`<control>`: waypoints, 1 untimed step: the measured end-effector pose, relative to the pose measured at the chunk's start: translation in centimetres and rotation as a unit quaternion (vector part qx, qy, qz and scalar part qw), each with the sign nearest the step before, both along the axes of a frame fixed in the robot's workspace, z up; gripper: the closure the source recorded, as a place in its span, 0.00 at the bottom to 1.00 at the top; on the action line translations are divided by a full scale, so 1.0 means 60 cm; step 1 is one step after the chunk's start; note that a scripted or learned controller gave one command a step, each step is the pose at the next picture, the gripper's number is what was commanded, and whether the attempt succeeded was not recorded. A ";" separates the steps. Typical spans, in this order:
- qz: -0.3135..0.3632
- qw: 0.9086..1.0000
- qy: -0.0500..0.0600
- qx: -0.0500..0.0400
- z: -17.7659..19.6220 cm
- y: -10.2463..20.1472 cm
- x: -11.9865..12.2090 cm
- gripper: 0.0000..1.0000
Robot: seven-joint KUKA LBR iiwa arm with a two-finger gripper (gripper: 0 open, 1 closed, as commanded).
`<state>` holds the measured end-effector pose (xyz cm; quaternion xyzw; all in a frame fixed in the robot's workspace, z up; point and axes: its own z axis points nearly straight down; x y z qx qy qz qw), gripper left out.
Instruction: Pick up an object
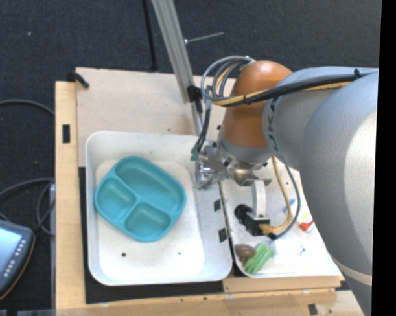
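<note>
Hovering over the right-hand bin (315, 249), the gripper (207, 170), open or closed unclear, has nothing visibly picked; green object (260, 259) lies waiting.

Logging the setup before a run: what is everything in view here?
left bin and right bin: 2, white, side by side on bench
plate: 1, teal, left bin
green object: 1, green, right bin's near corner
brown object: 1, brown, beside the green one
rail: 1, silver, bench's far side
handheld screen: 1, grey, left of bench
arm: 1, grey with orange band, over right bin
end effector: 1, metal, near bins' shared edge
</note>
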<state>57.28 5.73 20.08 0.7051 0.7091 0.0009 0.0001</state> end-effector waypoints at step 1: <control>-0.001 1.000 0.002 -0.001 0.000 0.031 -0.025 1.00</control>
